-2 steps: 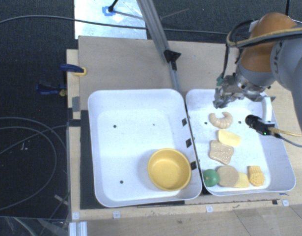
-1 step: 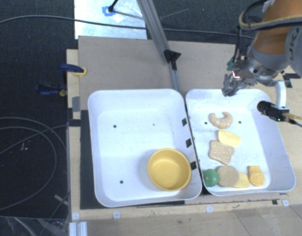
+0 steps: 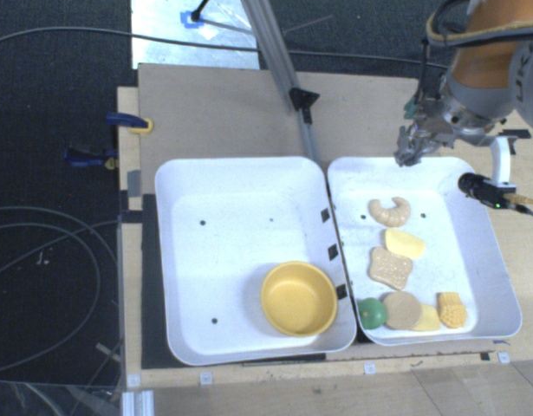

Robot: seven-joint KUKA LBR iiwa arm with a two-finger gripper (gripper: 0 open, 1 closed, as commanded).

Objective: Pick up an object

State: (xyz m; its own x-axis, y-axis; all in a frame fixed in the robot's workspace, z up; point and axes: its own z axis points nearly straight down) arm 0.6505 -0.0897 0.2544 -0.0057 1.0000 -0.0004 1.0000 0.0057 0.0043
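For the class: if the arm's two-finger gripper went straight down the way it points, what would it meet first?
Probably the bare floor of the right white bin near its far rim; the gripper hangs short of the croissant-shaped piece. Depth is unclear.

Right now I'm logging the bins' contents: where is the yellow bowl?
The yellow bowl sits in the left bin, at its near right corner, just across the divide from the green ball in the right bin.

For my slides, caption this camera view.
Gripper above right bin's far rim; yellow bowl in left bin.
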